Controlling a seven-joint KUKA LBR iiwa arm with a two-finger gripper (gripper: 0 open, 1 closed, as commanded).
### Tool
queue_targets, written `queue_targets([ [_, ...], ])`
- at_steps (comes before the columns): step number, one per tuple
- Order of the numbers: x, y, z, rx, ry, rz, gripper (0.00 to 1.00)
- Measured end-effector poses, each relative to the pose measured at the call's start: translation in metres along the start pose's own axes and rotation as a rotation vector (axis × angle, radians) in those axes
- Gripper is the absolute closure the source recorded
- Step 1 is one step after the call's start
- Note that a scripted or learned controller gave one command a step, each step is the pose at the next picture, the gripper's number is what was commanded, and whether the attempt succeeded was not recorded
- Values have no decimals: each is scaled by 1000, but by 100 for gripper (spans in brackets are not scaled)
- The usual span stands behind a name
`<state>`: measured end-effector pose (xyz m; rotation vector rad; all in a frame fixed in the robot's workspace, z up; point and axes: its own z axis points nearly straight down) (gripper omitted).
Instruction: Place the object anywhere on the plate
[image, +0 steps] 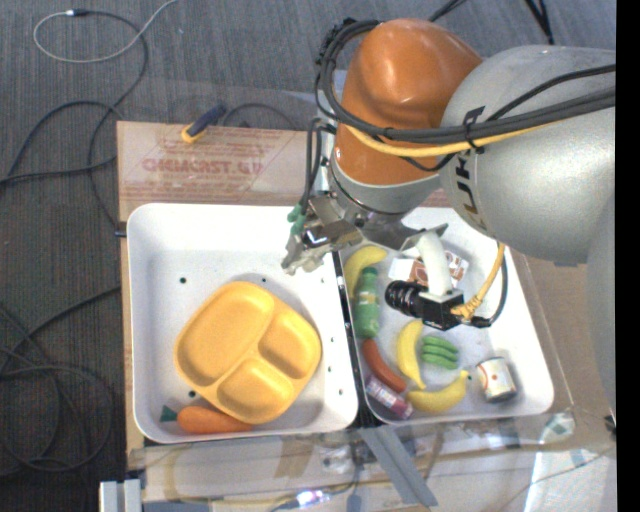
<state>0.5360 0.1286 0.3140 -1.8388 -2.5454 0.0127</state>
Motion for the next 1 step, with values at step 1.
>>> queue_targets([
  [1, 82, -28, 92, 2, 2, -83, 100],
])
